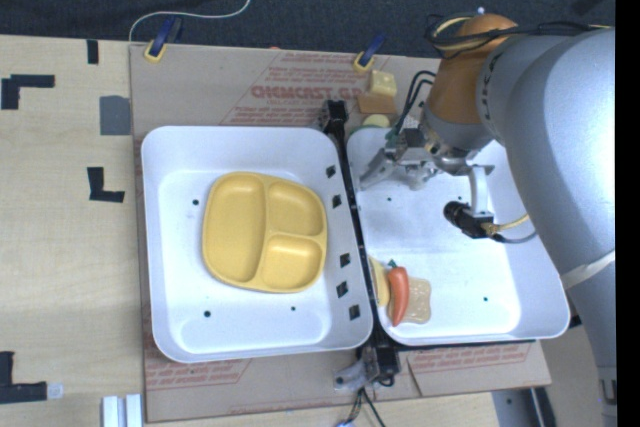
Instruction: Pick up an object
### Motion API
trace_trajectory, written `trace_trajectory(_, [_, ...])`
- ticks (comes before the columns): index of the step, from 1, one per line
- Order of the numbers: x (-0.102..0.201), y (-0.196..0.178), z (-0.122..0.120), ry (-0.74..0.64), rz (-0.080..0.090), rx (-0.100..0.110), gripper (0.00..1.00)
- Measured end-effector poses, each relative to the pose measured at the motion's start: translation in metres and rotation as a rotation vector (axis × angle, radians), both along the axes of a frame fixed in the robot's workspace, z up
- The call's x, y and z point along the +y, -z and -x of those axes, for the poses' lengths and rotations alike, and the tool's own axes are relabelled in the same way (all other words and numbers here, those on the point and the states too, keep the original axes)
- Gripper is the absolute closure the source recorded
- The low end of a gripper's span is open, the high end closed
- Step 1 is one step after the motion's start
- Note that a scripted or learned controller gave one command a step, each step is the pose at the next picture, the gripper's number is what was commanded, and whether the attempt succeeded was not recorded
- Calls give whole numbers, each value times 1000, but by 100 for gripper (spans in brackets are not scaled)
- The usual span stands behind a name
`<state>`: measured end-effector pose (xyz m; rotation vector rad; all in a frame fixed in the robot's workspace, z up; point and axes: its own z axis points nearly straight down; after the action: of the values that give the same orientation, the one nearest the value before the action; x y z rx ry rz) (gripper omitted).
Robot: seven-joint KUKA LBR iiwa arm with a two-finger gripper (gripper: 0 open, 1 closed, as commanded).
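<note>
My gripper [396, 173] hangs low over the back left part of the right bin [500, 310], below the orange wrist band. Its two grey fingers [372, 172] stand spread apart, open, with bare white bin floor between them. At the front left of this bin lie an orange carrot-shaped piece [398, 294], a pale tan piece [419, 301] touching its right side, and a thin yellow piece [382, 283] against the divider. They are well in front of the gripper. A yellow divided plate [264, 232] lies in the left bin [175, 315].
A tan block [378, 93] and a pale round item [375, 122] sit on the cardboard just behind the right bin. A black fitting with a cable [470, 218] hangs from the arm over the bin's middle. The arm's grey body covers the right side.
</note>
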<state>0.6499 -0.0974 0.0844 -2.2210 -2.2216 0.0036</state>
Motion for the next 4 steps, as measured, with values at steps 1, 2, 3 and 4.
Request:
trace_trajectory(1, [1, 0, -17, -2, 1, 3, 0])
trace_trajectory(2, [1, 0, 24, 0, 0, 0, 0])
trace_trajectory(3, [-12, 0, -20, -3, -1, -4, 0])
trace_trajectory(4, [-11, -10, -18, -3, -1, -1, 100])
